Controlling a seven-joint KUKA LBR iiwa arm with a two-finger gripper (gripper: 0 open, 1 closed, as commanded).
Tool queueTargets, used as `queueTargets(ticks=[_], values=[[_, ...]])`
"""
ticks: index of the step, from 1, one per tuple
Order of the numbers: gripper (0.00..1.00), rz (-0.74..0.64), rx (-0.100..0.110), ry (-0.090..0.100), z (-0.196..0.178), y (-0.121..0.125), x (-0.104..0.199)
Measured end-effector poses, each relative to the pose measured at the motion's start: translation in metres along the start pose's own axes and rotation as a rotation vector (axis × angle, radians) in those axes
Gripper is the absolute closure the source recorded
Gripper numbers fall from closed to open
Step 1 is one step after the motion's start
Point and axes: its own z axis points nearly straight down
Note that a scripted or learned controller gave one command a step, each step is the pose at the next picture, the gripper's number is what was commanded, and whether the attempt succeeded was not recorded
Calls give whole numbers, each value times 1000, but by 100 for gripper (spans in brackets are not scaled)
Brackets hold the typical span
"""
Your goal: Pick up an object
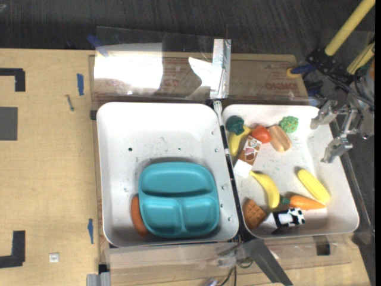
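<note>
At the near edge, the right bin [333, 222] holds a small black-and-white toy cow [290, 218], lying against the front wall. Just left of it sits a brown waffle-patterned toy [253, 212], and just above it a toy carrot [306, 202] lies on its side, its green end close to the cow. A yellow corn cob [313, 185] rests tilted beside the carrot, and a banana [267, 187] curves between the waffle toy and the middle of the bin.

Further back in the same bin, a red-and-white carton [250, 152] lies near the dividing wall with a white card [242, 169] just below it. Behind them are a yellow pepper-like piece [239, 140], a dark green vegetable [235, 124], a red tomato [260, 134], a hot dog in a bun [280, 139] and a pale green broccoli [289, 124].

The left bin [155, 124] holds a teal divided plate [178, 199] near its front, with an orange toy [136, 214] partly tucked under the plate's left edge.

The hand [340, 137] hangs over the right rim of the right bin, well apart from the toys. It grasps nothing; whether it is spread or closed I cannot tell. Both bins sit on a tan counter [41, 171].
</note>
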Motion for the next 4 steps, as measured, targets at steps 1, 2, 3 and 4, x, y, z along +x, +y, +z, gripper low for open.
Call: queueTargets(ticks=[1,2,3,4], values=[[0,73,-3,9,106,46,63],[0,120,4,-26,141,12,84],[0,169,1,-4,154,2,4],[0,173,3,-15,152,0,79]])
